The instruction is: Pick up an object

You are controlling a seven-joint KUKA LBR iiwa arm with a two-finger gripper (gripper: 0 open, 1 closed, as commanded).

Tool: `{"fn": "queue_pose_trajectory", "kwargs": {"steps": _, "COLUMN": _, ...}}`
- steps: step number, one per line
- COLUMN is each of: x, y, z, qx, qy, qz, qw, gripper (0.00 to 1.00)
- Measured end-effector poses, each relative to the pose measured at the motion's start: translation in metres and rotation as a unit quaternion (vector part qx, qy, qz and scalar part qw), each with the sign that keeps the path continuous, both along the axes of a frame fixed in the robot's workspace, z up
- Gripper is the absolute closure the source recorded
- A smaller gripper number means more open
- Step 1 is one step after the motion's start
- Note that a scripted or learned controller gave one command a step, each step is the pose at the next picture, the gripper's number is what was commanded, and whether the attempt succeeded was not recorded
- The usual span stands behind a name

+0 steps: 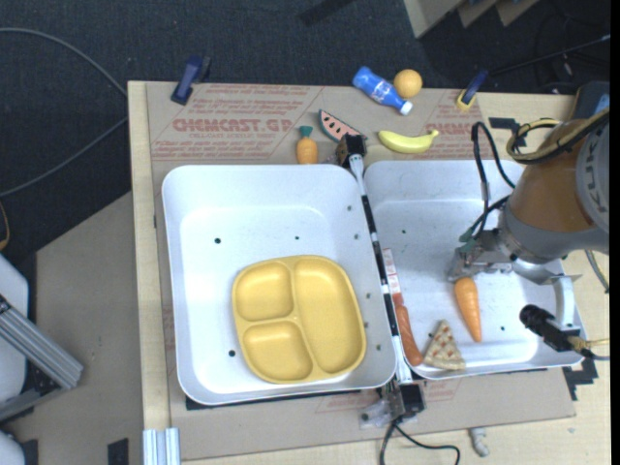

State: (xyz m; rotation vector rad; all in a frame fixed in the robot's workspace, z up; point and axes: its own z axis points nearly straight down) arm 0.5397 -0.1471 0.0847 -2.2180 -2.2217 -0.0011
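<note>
An orange carrot point(470, 309) lies in the right bin point(426, 197), near its front right, with its thick end pointing to the back. My gripper point(474, 259) hangs right over that thick end, at or just above it. The grey wrist with its orange band point(547, 194) covers the gripper from above. A pizza slice point(445, 347) lies at the bin's front edge, left of the carrot. A thin red-orange sausage point(404, 331) rests along the bin's left wall. In the left bin point(194, 211) sits a yellow divided plate point(296, 316).
On the cardboard behind the bins lie a banana point(407, 141), a blue bottle point(380, 88), an orange point(408, 82), a watermelon slice point(334, 124) and a small orange toy point(307, 149). Blue clamps point(190, 80) hold the back edge. Cables point(499, 153) trail beside the arm.
</note>
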Motion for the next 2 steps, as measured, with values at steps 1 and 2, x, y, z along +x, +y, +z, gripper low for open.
{"fn": "queue_pose_trajectory", "kwargs": {"steps": 1, "x": 0.0, "y": -0.001, "z": 0.0, "qx": -0.0005, "qy": 0.0, "qz": -0.001, "qw": 1.0, "gripper": 0.0}}
{"fn": "queue_pose_trajectory", "kwargs": {"steps": 2, "x": -0.042, "y": 0.014, "z": -0.001, "qx": -0.0005, "qy": 0.001, "qz": -0.001, "qw": 1.0, "gripper": 0.0}}
